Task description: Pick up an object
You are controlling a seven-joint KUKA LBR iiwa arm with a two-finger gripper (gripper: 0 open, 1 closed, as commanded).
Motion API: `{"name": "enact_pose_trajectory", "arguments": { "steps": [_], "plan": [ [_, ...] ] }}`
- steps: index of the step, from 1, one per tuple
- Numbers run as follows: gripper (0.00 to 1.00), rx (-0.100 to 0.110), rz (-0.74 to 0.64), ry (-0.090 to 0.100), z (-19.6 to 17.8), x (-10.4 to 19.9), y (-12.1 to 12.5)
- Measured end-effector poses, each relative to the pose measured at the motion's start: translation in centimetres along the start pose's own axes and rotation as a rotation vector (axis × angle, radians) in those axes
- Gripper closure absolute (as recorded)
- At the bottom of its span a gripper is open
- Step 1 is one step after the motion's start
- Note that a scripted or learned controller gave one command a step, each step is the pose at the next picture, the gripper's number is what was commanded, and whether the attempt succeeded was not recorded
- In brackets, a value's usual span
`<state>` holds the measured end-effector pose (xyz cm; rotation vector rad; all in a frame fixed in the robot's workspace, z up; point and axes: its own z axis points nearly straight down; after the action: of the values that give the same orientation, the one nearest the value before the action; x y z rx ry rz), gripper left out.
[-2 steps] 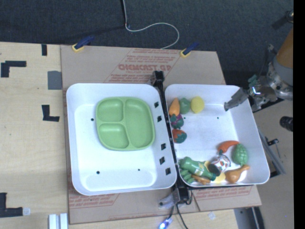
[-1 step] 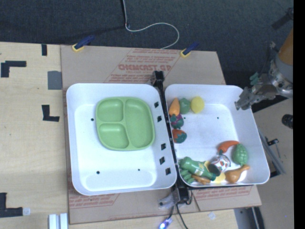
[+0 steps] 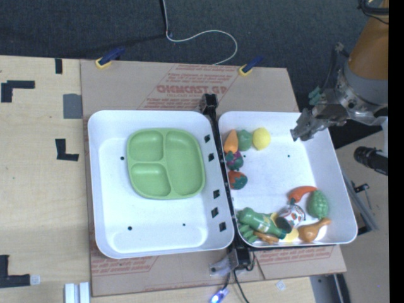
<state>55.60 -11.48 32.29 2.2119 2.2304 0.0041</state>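
Right now I see the pickable objects all in the right bin (image 3: 341, 188), in two groups. Along its left wall, toward 10 o'clock in that bin, an orange carrot-like toy (image 3: 230, 140) lies just beside a yellow ball (image 3: 261, 138), with a dark green-and-purple piece (image 3: 235, 160) and a red-and-green piece (image 3: 238, 180) below them. At the bin's 5 to 6 o'clock edge sits a crowded heap: a green toy (image 3: 250, 219), a red-and-white item (image 3: 291, 216), a green leafy lump (image 3: 318, 203) and an orange-brown pear shape (image 3: 310, 231), touching one another.

My end effector (image 3: 305, 129) hangs over the right bin's upper right rim, at about 2 o'clock, well apart from both groups. Nothing lies between its fingers; whether they are spread or closed I cannot tell from this angle. The grey arm with its orange band (image 3: 372, 45) comes in from 3 o'clock.

Left of the divider, the left bin (image 3: 107, 232) carries a pale green sectioned plate (image 3: 166, 163) near its middle. Both bins rest on a cardboard sheet (image 3: 183, 84) on the table (image 3: 38, 188), with a white cable (image 3: 189, 38) looping at 12 o'clock.
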Motion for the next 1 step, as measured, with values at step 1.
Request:
{"name": "enact_pose_trajectory", "arguments": {
  "steps": [1],
  "plan": [
    [1.00, -0.010, -0.002, -0.001, -11.93, 6.59, -2.02]
  ]
}}
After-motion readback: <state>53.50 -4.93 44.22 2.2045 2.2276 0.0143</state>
